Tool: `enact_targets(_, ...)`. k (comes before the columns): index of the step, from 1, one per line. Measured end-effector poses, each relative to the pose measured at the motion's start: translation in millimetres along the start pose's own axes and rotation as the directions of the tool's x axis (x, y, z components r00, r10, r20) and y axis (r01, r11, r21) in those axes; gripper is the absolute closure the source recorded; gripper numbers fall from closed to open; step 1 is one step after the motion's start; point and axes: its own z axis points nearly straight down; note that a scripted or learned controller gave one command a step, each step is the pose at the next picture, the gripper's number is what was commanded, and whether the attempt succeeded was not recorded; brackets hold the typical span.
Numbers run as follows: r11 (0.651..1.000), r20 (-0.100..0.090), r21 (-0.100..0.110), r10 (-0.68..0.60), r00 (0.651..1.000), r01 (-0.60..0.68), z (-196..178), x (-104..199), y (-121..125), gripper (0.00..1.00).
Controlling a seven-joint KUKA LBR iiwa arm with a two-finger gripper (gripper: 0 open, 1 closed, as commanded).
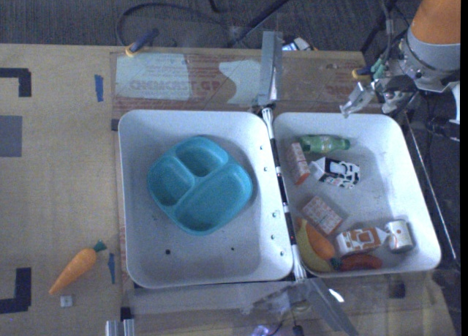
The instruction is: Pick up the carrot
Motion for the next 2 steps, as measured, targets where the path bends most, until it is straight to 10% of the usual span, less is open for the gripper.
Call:
enact_targets(1, 0.908, -0.002, -0.001, -0.418, 0.908, 0.418, -37.6, -6.7, 0.6, 0.00)
enact_targets(2, 0.908, -0.002, -0.001, -0.418, 0.908, 0.418, -37.4, -6.8, 0.5, 0.00)
